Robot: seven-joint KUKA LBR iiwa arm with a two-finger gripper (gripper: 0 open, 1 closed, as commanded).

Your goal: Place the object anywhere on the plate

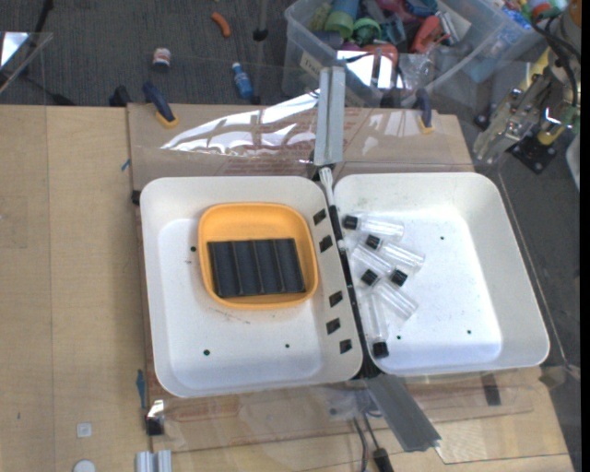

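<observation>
Bench, seen from above at a slant. Two white bins sit side by side, touching along a dark centre seam.

Left bin (pixel 175 355): an orange plate (pixel 214 224) with rounded corners lies just toward 12 o'clock of the bin's centre. A black ribbed insert (pixel 256 267) with four or five lengthwise ridges covers most of the plate's floor, leaving the orange rim bare all round.

Right bin (pixel 479 277): a loose cluster of clear vials (pixel 395 256) with black caps sits in the 9 o'clock half, close to the seam and well apart from the plate. I count about five, though the clear bodies blur into the white floor. All lie flat. The topmost vial (pixel 373 226) is at roughly 10 o'clock with its cap toward the seam. The lowest vial (pixel 375 330) is at about 7 o'clock with its cap at the bottom, near the bin wall. Those between overlap or touch at angles; I cannot tell which rests on which.

Small black tabs (pixel 333 325) run down the seam between the bins.

Beyond the bins at 12 o'clock: a crinkled clear sheet (pixel 249 134), an upright grey metal bar (pixel 330 115), and a clear tub (pixel 387 28) of coloured items.
</observation>
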